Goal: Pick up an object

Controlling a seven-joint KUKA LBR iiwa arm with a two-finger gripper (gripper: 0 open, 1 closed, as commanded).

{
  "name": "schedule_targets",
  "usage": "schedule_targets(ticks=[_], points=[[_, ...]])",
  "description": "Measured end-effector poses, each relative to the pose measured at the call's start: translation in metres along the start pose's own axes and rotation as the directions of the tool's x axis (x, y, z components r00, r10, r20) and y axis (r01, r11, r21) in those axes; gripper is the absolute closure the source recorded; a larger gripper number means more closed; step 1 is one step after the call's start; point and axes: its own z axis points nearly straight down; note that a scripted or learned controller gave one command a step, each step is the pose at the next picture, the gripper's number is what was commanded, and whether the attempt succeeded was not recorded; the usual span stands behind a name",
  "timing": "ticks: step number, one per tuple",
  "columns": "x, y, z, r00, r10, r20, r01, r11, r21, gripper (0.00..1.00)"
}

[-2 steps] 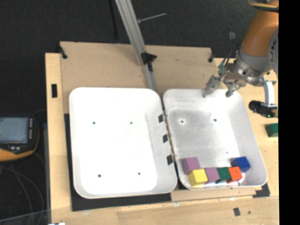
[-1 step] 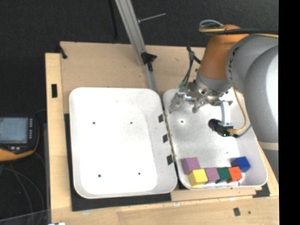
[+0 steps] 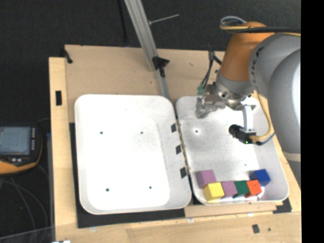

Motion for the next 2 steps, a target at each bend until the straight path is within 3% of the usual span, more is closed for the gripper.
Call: schedule_targets(ticks=[1,2], points=[[0.075,-0.054,-0.044,1.0,-0.009,-0.004,0.009,1.0,0.003,1.0],[0.156,-0.079,-0.127,1.0,-0.011,-0.005,0.011,1.0,-0.003,1.0]])
